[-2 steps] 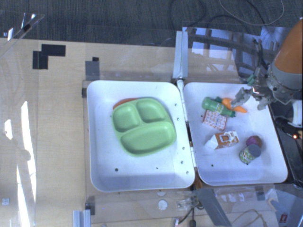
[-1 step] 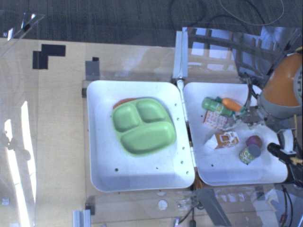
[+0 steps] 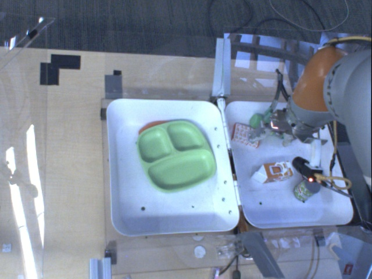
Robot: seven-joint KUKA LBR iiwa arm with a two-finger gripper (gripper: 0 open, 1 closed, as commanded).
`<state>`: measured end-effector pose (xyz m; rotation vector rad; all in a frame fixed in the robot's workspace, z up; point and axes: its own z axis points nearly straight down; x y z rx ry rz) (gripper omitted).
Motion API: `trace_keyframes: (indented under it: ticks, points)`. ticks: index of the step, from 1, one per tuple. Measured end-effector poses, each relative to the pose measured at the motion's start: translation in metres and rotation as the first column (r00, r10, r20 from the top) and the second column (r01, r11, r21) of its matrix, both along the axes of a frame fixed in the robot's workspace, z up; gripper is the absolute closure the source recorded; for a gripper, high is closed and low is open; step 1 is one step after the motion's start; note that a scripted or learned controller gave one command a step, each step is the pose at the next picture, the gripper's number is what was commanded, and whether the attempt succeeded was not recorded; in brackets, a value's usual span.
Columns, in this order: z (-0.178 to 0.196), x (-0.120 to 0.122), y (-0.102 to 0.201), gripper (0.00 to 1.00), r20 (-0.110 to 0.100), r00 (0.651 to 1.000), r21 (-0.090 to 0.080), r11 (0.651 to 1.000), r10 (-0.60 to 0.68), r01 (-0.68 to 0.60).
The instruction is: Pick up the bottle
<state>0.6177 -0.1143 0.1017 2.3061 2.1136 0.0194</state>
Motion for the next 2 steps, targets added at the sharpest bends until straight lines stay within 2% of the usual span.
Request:
trace_keyframes:
  ticks: [1, 2]
  points:
    - [0.025, 0.053, -0.004, 0.0, -0.009, 0.977, 0.002, 0.977, -0.215, 0.215]
    - [-0.015, 0.034, 0.002, 0.0, -0.012, 0.974, 0.002, 0.974, -0.227, 0.227]
